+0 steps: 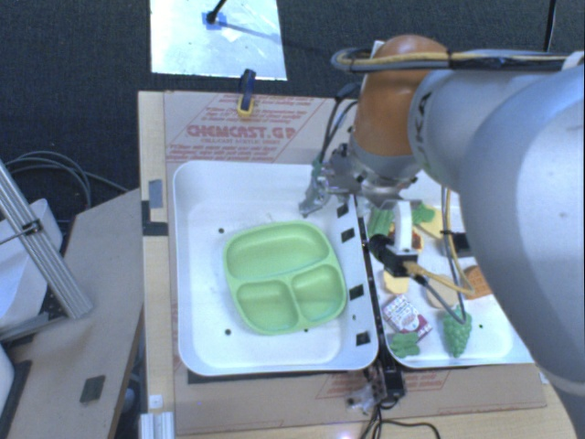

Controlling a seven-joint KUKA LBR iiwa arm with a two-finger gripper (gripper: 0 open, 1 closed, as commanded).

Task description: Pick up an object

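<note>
A light green divided plate (283,277) lies flat in the middle of the left bin (196,245). My gripper (313,199) hangs over the far right corner of that bin, just beyond the plate's far edge, and nothing shows between its tips. The right bin (498,341) holds several small items: a red and white packet (400,314), a dark green toy (457,333), a yellow piece (395,283), a green leafy piece (407,343) and a brown piece (477,282). The arm hides much of that bin.
The raised divider (358,273) between the two bins runs just right of the plate. A cardboard sheet (247,131) lies under the bins at the back. A metal plate (215,21) sits on the dark floor beyond.
</note>
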